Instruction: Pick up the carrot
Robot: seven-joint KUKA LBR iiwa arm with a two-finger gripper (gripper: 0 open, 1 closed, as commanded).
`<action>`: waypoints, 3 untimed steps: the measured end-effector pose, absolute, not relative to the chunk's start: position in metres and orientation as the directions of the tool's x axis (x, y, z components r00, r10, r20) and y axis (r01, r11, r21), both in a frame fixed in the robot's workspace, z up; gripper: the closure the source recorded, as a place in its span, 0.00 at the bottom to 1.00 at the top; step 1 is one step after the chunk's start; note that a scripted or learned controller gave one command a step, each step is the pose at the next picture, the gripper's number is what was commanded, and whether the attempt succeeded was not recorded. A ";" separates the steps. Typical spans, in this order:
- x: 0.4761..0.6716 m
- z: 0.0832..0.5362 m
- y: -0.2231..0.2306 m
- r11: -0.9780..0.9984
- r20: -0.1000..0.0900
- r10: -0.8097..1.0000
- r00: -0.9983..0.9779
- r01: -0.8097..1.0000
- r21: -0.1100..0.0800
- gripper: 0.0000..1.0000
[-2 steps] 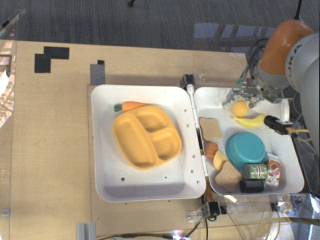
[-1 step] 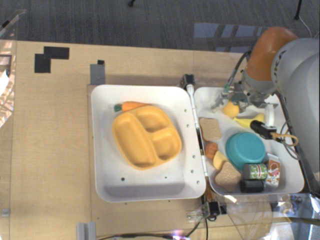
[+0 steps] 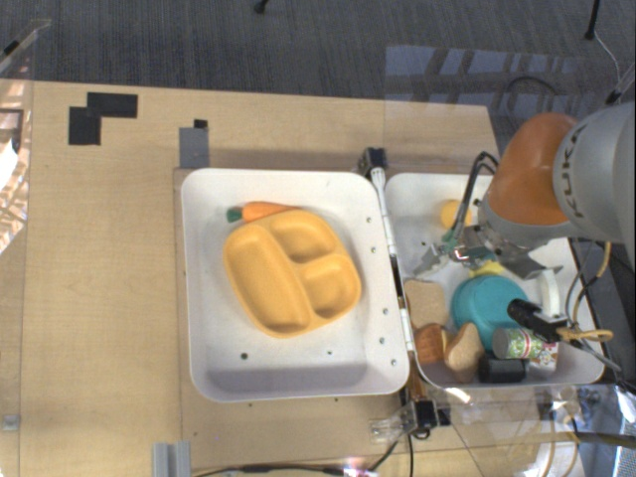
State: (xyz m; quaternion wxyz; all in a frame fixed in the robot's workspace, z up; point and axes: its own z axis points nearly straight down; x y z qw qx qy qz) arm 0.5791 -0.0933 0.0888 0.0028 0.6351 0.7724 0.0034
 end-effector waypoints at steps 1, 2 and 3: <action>0.496 0.091 -0.112 0.663 -0.023 0.748 -0.663 0.748 0.021 0.00; 0.576 0.199 -0.088 0.645 -0.015 0.764 -0.645 0.764 0.016 0.00; 0.626 0.146 -0.136 0.406 -0.004 0.914 -0.406 0.914 0.006 0.00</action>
